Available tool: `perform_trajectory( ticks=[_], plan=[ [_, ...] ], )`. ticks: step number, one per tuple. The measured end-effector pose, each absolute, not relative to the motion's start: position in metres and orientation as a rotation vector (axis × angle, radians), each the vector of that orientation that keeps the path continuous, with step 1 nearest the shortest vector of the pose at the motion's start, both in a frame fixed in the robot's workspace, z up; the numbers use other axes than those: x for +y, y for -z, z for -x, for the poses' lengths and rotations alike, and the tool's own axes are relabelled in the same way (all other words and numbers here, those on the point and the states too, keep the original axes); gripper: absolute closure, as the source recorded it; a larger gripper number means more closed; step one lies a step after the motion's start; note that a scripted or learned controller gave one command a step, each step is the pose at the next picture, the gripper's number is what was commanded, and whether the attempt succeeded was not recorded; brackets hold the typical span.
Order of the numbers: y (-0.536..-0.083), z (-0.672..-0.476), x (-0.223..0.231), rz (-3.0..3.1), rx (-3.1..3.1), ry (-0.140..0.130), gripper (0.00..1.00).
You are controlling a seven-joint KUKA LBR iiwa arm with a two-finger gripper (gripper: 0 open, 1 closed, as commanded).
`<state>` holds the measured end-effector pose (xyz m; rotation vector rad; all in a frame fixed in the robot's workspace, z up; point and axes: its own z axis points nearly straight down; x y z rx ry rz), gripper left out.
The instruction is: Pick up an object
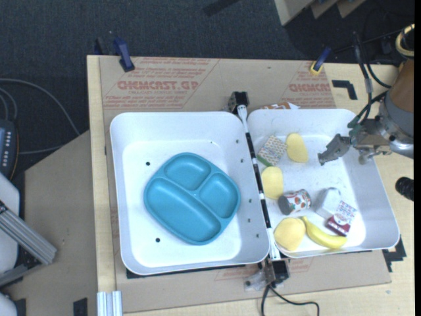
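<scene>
Camera view, looking down at a slant. The hand (331,151) hangs over the right bin (380,196), near that bin's far right part, at the end of the grey arm (393,133) entering from the right. Its dark fingers point toward the bin's middle; whether they are spread or closed cannot be told, and nothing is seen between them.

Objects available for picking, all placed relative to the right bin: a yellow lemon-like fruit (297,147) in the far part, just left of the hand and apart from it; a checked packet (272,151) beside that fruit, toward the bin's left wall; a second yellow fruit (272,181) against the left wall; a small grey can with a red-and-white label (295,201) at the centre; a white-and-red carton (337,213) to the can's right; a banana (322,236) along the near wall, touching a round yellow fruit (289,234) in the near left corner.

The left bin (125,150) adjoins the right bin and carries a blue divided plate (191,197). Both bins rest on the worktop (99,176), a brown board printed with red lettering and held by blue clamps (122,54) at its far edge. Dark carpet (52,31) surrounds the worktop.
</scene>
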<state>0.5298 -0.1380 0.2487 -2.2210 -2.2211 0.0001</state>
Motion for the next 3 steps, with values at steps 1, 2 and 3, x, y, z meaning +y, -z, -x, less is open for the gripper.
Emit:
perform_trajectory(
  ticks=[1,2,3],
  plan=[
    [-0.154,-0.530,-0.139,2.221,-2.220,-0.001,0.00],
    [-0.096,-0.510,-0.106,2.222,-2.221,0.001,0.00],
    [-0.087,-0.500,-0.094,2.220,-2.219,-0.001,0.00]
  ],
)
